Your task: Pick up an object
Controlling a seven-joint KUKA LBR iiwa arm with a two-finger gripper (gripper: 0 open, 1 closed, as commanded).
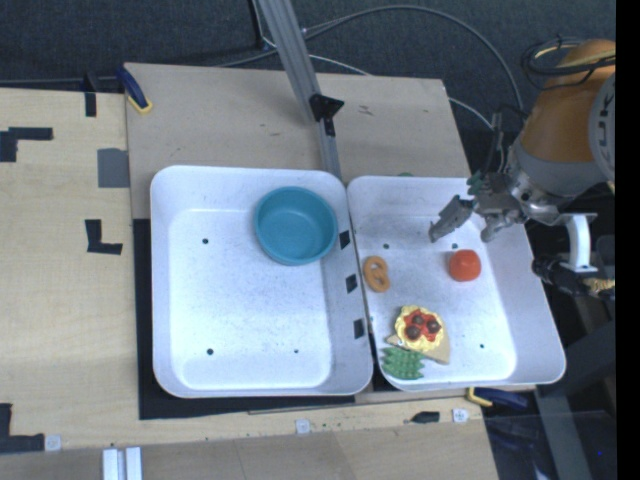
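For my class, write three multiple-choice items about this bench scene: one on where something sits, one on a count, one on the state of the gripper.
1. Where is the blue bowl?
A. In the left bin
B. In the right bin
C. On the bench outside both bins

2. How many small objects lie in the right bin?
A. One
B. Two
C. Four

3. What is the gripper doing?
A. Clamping the bowl
B. Open above the right bin, holding nothing
C. Resting in the left bin

Answers:
1 A: the bowl sits near the back of the left bin.
2 C: a red ball, a pretzel, a pizza slice and a green leafy piece.
3 B: its fingers are spread with nothing between them.
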